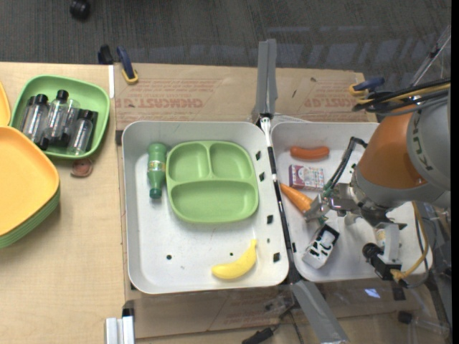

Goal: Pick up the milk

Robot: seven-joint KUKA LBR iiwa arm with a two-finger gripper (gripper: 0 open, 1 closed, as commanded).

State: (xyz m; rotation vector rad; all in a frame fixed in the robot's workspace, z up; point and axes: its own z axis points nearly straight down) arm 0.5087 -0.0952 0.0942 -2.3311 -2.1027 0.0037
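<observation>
White and black, the milk carton (321, 246) lies tilted at the near left of the right bin (344, 272), just near of the carrot (297, 195) — light, thin-walled, likely crushable, best pinched across its flat sides. The claw (320, 210) hovers beside it; its opening I cannot tell.

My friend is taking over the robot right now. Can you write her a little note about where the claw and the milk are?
Claw: over the right bin, beside the carrot; I see nothing held in it.
Milk: probably the white-and-black carton, lying in the right bin just below the claw in the camera view.
Done: the claw is close to the carton.
Left: grip the carton and lift it.
</observation>
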